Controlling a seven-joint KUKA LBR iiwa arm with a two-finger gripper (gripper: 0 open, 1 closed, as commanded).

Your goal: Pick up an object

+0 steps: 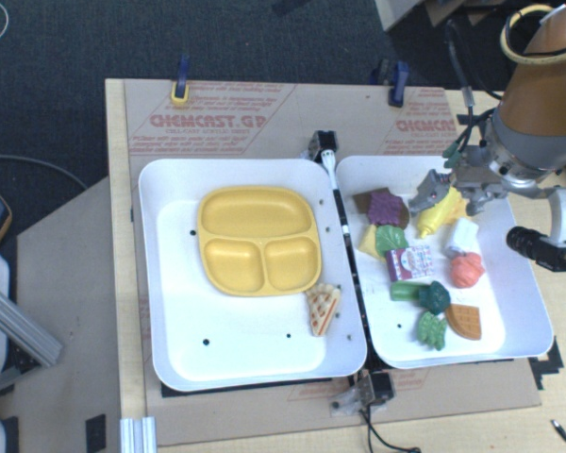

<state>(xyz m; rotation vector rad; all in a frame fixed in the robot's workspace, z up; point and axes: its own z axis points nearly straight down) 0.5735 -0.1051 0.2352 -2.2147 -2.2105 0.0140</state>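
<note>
The right bin (528,300) holds several toy foods: a purple block (388,206), a yellow wedge (367,243), a green piece (392,237), a pink packet (411,262), a white piece (464,234), a red-orange ball (467,271), a dark green vegetable (431,297), a small green piece (430,330) and an orange wafer (463,322). My gripper (436,194) hangs low over the bin's far side, right at the upper end of a yellow bottle-shaped toy (438,217). Whether it touches that toy is unclear.
The left bin (170,281) bears a yellow divided plate (259,239) and a toy sandwich slice (324,309) near its right wall. The arm's orange band (542,83) and grey wrist stand over the right bin's far right corner. A black cable fitting (538,245) juts over its right rim.
</note>
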